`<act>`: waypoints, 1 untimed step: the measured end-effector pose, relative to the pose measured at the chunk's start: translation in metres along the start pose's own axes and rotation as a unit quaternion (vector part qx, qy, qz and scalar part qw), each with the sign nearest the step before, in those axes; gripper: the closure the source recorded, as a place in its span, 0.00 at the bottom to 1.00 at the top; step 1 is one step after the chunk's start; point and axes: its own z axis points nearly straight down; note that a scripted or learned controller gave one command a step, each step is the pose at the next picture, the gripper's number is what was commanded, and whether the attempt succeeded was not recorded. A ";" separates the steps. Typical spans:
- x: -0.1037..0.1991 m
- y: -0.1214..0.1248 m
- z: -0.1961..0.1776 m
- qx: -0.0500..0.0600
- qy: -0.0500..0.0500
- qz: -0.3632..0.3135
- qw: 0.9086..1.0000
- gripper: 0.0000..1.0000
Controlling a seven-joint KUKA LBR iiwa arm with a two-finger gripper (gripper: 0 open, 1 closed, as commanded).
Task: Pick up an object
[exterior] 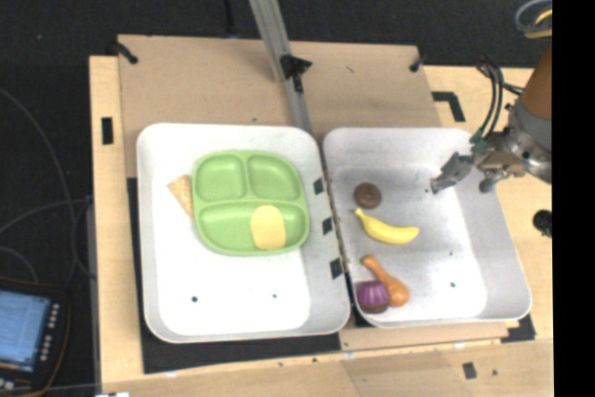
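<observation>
The right bin (483,288) holds a brown round object (367,195), a yellow banana (386,231), an orange carrot-like piece (386,282) and a purple piece (373,297). My gripper (469,174) hovers over the bin's upper right part, well to the right of the brown object and the banana. Its two fingers (450,173) stand apart, with nothing between them. In the left bin (167,293) lies a green divided plate (249,202) with a yellow item (269,227) in its lower compartment.
A tan wedge (180,192) peeks out at the plate's left edge. A metal pole (265,9) rises behind the bins. A screen (26,327) sits at the lower left, off the bench.
</observation>
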 end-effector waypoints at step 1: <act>0.000 0.000 0.000 0.000 0.000 0.000 1.000 0.00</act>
